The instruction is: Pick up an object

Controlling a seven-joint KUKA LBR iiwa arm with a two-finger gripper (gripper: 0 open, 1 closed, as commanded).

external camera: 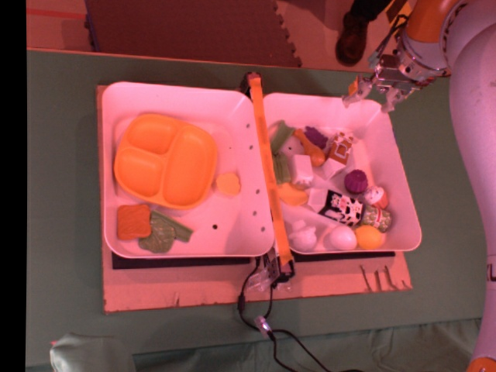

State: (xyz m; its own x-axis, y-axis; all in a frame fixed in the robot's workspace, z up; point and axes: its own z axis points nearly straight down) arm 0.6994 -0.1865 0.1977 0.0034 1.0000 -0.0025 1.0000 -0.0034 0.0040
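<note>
The gripper hung over the far right corner of the right bin, its fingers spread apart with nothing between them. Below it and a little to its left in the camera view lay that bin's jumble: a purple piece, a brown carrot-like toy, a purple round and a cow-patterned block. Well off to its left, the left bin held an orange divided plate.

Looks like a robotics lab: grey-green tabletop with two shallow white plastic bins on cardboard, loose black cables, dark foam floor mat, someone's shoes nearby.
</note>
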